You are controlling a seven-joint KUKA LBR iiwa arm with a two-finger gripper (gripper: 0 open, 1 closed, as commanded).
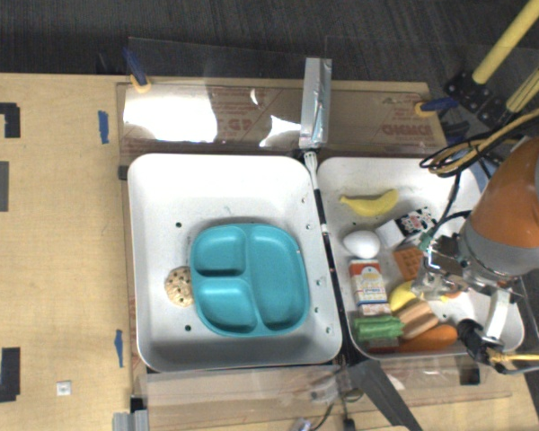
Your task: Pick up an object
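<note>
The right bin [334, 174] holds a jumble of toy food. A yellow banana [370, 204] lies at the back, with a white egg [362, 243] in front of it. Nearer the front are a red-and-white carton [368, 287], an orange cracker [408, 260], a yellow lemon [401, 298], a tan bread roll [415, 316], an orange carrot [434, 335] and a green block [378, 329]. My gripper [434, 277] hangs low over the bin's right half, just right of the cracker and above the lemon and roll. Its tip is hard to make out against the clutter.
The left bin [162, 187] carries a teal divided plate [249, 278] and a speckled cookie [179, 285] at the plate's left. A small black-and-white item [415, 222] lies near the banana. Cables and the arm's orange-banded body [514, 214] crowd the right bin's right side.
</note>
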